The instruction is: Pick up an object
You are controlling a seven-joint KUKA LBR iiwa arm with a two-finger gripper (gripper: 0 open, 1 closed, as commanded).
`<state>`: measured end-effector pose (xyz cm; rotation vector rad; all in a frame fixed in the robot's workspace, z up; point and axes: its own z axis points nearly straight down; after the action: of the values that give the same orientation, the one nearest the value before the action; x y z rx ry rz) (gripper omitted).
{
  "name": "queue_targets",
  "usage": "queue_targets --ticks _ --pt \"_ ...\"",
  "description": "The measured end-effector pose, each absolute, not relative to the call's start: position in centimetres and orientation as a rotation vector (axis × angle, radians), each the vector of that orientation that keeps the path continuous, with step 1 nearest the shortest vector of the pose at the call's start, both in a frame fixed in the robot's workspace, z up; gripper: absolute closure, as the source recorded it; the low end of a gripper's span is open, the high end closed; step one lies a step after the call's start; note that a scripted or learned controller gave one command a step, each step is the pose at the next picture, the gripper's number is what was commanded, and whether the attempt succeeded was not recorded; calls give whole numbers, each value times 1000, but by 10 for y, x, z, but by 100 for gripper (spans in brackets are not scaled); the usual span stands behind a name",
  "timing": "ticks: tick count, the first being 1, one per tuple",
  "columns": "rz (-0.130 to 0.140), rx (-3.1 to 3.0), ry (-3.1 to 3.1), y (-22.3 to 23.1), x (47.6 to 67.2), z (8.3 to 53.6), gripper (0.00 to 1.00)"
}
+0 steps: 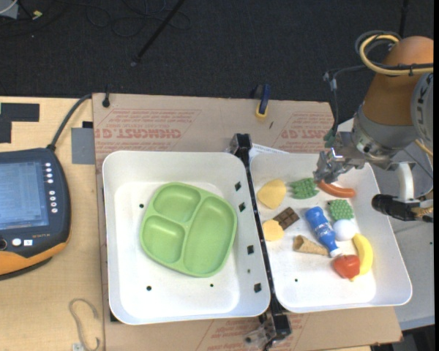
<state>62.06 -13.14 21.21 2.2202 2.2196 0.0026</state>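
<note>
The right bin (384,287) holds several toy foods: a red sausage (337,190), a green leafy piece (304,189), a yellow lemon shape (272,193), a brown chocolate bar (285,216), a blue bottle (320,227), a white egg (344,229), a banana (363,250), a red fruit (347,267) and a cone (308,245). My gripper (329,170) hangs over the bin's far side, just above the sausage and the green piece. Nothing is visibly held in it.
In the left bin (124,284) lies a green divided plate (189,229). A tablet-like pendant (22,199) rests on the bench at far left. A black divider (250,218) runs between the bins. A second green piece (340,209) and a yellow round piece (272,230) lie mid-bin.
</note>
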Motion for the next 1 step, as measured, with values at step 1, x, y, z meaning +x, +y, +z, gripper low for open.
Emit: queue_targets --ticks 1 --pt "0 2222 2221 -133 621 228 100"
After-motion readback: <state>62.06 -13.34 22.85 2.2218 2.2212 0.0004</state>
